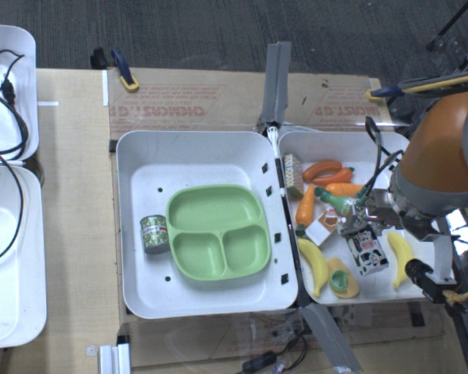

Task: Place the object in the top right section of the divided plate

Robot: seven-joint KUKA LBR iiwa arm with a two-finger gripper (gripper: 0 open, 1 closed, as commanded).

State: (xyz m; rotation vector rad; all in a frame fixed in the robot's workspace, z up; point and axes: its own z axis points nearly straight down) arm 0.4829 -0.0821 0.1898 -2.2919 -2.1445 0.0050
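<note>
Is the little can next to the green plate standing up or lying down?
Lying down. The can rests on its side in the left bin, its label facing up, just left of the green plate.

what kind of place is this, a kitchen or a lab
Most likely a robotics lab, not a kitchen: a grey and orange arm reaches over two white bins on a bench, toy food such as a banana fills one bin, and loose cables lie at the left.

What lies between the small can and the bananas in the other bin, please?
In the camera view, the green divided plate sits between the can and the bananas, followed by the two bins' adjoining walls.
</note>
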